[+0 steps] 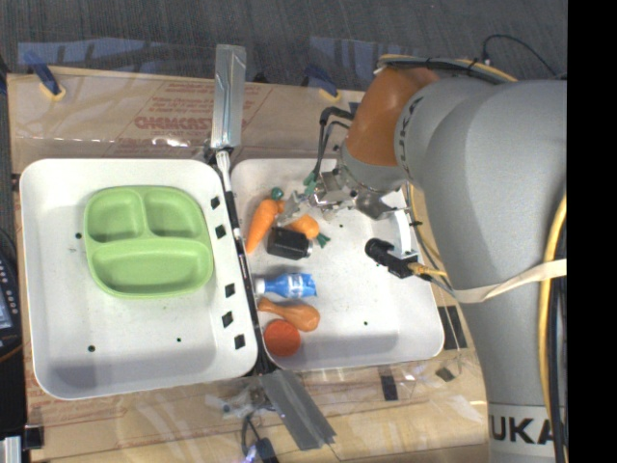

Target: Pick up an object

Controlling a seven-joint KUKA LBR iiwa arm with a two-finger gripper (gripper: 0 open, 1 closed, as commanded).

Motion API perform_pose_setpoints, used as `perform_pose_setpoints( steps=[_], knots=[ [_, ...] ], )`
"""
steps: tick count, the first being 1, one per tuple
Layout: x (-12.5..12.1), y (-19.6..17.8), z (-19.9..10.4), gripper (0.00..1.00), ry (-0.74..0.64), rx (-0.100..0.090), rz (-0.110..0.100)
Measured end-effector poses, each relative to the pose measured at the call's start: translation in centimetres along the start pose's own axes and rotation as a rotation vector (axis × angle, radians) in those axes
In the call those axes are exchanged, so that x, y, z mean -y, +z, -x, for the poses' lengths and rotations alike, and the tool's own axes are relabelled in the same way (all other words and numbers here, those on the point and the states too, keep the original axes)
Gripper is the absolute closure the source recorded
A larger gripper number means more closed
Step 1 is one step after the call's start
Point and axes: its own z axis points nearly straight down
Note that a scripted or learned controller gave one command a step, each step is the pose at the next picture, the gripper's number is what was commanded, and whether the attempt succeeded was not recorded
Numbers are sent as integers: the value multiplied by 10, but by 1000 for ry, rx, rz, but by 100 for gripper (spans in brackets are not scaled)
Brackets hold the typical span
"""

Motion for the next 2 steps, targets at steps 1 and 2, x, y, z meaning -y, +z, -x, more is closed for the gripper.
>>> perform_pose_setpoints(
  steps=[1,2],
  knots=[
    [0,-10,-1,100,-6,-1,-4],
    [106,-149,-58,100,-63,0,2]
  ],
)
